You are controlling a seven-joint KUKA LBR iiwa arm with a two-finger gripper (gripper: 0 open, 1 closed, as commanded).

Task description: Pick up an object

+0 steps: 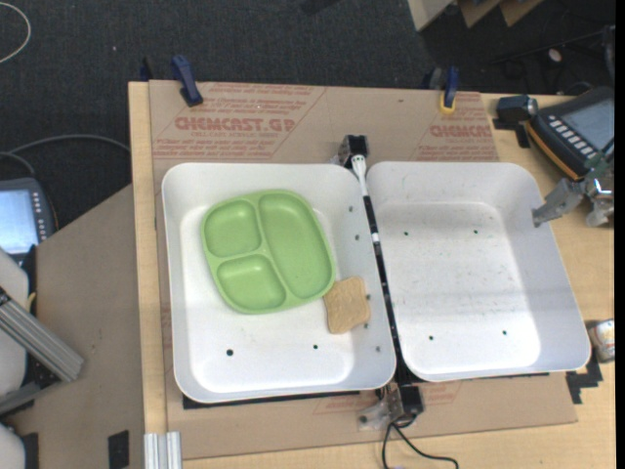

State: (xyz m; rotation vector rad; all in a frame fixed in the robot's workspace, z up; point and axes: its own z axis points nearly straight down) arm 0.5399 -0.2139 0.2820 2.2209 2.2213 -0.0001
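We see a bench (98, 262) topped by a cardboard sheet (293, 115) on dark carpet (195, 18), with 2 white bins side by side. The sheet reads "CHEMCAST G.P" in red, held by a blue clamp (186, 79) at its far edge. In the left bin (264, 369) lies a green 3-part plate (268, 251), and a tan sponge (347, 305) touches the plate's near right corner. The right bin (469, 262) sits beside it. The gripper (562, 201) hangs over that bin's far right rim; we cannot tell how its fingers stand.
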